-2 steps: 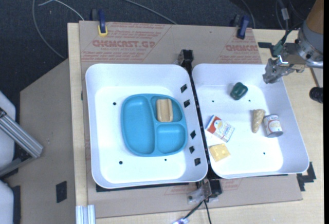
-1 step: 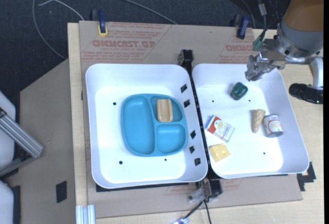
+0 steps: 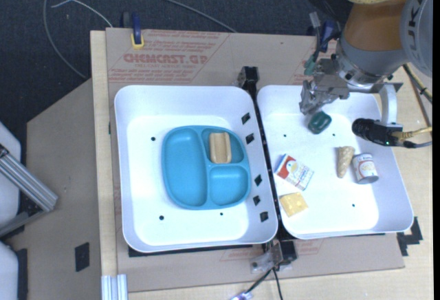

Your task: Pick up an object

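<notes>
far to the left of the jaws, in the left bin, i see a blue divided plate with a tan bread-like piece resting in its upper right compartment. down and to the left of the jaws, in the right bin, lie a small red and white packet and below it a yellow cracker-like square.

the gripper hangs over the upper part of the right bin, and a dark green round object sits right at its tip, just below the jaws. i judge this to be the pick target, but i cannot tell whether the jaws are spread, pressed together or pinching it; the wrist hides the gap. down and to the right of the jaws lie a beige lump and, just beside it, a small can.

my worry: the green object looks rounded, so a slightly off-centre close could squirt it sideways, or the jaws could land on top and merely push it against the bin floor.
</notes>
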`<act>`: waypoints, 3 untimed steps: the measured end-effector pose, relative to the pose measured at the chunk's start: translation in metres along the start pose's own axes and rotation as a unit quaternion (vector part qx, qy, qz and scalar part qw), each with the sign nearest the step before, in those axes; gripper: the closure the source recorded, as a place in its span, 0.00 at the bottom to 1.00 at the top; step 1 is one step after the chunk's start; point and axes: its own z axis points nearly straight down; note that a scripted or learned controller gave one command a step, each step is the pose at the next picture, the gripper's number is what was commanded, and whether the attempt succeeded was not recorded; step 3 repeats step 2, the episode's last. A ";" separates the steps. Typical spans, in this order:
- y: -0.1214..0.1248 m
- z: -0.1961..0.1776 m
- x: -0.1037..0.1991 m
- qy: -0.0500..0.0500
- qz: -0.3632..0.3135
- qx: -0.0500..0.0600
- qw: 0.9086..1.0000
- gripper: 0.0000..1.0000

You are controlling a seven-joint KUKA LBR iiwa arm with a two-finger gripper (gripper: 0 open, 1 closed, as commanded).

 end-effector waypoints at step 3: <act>-0.010 0.005 0.106 0.000 0.000 -0.001 1.000 1.00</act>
